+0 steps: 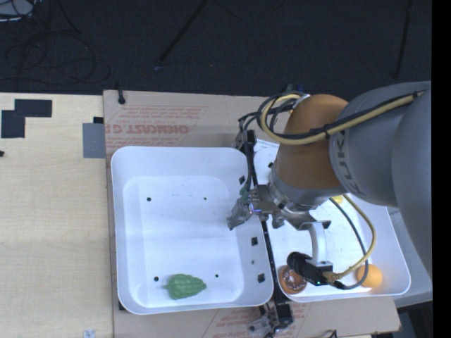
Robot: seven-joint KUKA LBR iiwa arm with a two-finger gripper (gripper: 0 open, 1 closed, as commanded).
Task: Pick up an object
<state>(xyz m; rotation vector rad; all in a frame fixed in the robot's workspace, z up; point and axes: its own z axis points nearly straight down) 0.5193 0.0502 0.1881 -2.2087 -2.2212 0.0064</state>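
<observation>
Gripper (239, 215) hangs at left bin's (176, 220) right wall, apart or together can't tell tbh. Green lump (185, 286) sits well apart, bin's lower-left. Should probably centre over lump, drop straight, avoid wall.

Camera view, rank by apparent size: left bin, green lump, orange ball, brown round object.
1. left bin
2. green lump
3. orange ball and brown round object: look alike, both partly hidden, so unranked.

arm (384, 146): grey, thick, smooth | orange band (310, 143): glossy dome | cables (271, 115): yellow and black loops at band's 11 o'clock | gripper (238, 219): dark grey metal
</observation>
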